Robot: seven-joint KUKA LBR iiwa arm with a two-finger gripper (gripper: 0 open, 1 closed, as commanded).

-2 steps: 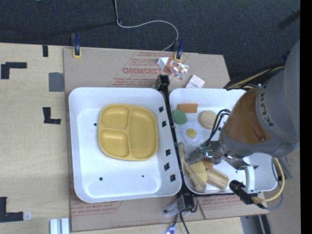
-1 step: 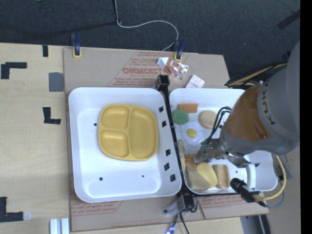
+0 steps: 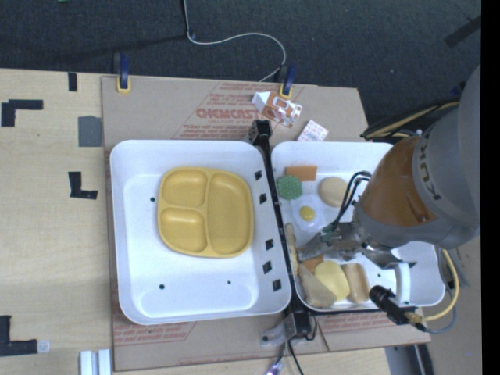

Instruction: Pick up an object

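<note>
- Arm [image 3: 426,186]: reaching in from right, over right bin [image 3: 367,151].
- Gripper [image 3: 332,244]: low over near-left part of right bin; opening cannot be told.
- Right bin contents: orange block [image 3: 301,173], green ball [image 3: 290,187], tan egg [image 3: 332,191], small yellow piece [image 3: 307,214], pale food items [image 3: 332,281] beside gripper.
- Left bin [image 3: 133,209]: yellow tray [image 3: 206,212] at centre.

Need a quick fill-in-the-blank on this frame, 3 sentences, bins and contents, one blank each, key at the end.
1. The yellow divided plate lies in the ____ bin of the camera view.
2. The plate has ____ compartments.
3. The small green object lies in the same bin as the orange block, namely the ____ bin, where the arm reaches down.

Missing words: left; three; right
</note>
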